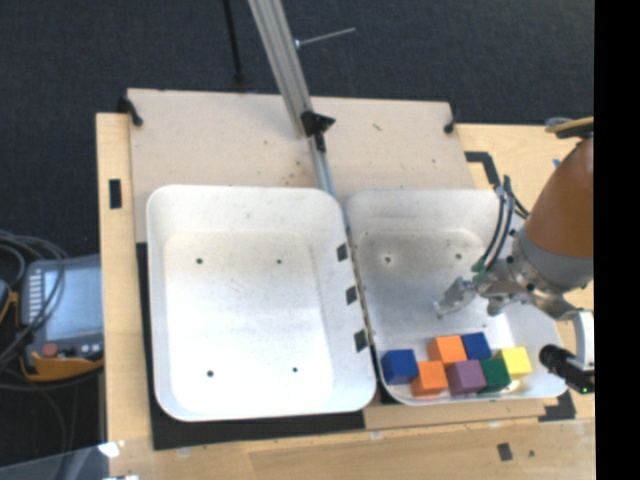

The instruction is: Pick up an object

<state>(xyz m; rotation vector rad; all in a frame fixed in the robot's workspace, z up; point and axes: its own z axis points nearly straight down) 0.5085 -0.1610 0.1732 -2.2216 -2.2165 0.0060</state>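
An aluminium rail [283, 53] slants in from twelve o'clock over the bench [290, 138]. At nine o'clock, off the bench, sits a handheld controller [62, 308] with its cables [12, 258].

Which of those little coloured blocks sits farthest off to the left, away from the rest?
The blue block at the left end of the cluster in the right bin. A small gap separates it from the orange block, while the others are packed together.

The right bin's [420, 218] far half lies open, while clustered blocks [458, 362] crowd its near edge.
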